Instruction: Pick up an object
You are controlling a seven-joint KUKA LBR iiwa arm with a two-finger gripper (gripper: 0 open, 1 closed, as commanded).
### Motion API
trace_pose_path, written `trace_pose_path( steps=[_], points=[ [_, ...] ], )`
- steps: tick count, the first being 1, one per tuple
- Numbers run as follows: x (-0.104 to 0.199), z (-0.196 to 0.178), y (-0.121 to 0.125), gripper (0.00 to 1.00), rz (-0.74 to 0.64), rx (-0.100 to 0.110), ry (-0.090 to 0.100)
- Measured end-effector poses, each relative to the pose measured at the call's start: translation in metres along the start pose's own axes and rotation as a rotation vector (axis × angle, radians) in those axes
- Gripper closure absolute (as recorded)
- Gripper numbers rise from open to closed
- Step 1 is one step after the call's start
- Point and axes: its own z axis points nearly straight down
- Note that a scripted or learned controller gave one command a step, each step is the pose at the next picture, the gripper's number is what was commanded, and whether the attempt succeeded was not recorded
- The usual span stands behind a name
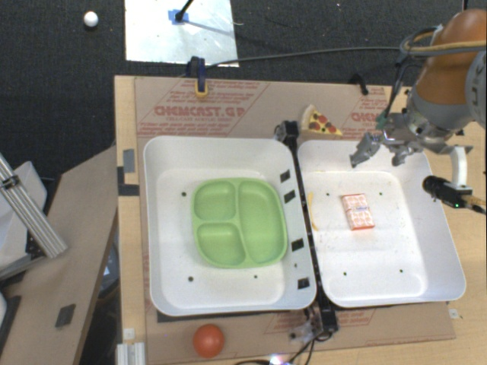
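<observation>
On the surface, the right bin holds a small pink packet — likely light, flat, slippery. The pincer hangs spread, empty — best gripped across its short sides.

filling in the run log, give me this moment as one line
hand: open, above right bin's far edge | holds: nothing | small box: lying in right bin | green plate: in left bin
</observation>
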Motion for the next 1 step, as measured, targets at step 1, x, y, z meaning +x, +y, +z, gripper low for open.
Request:
trace_pose_path(
  steps=[1],
  points=[
    [0.0002,-0.0074,0.0024,0.00,-0.002,-0.012,-0.001]
  ],
)
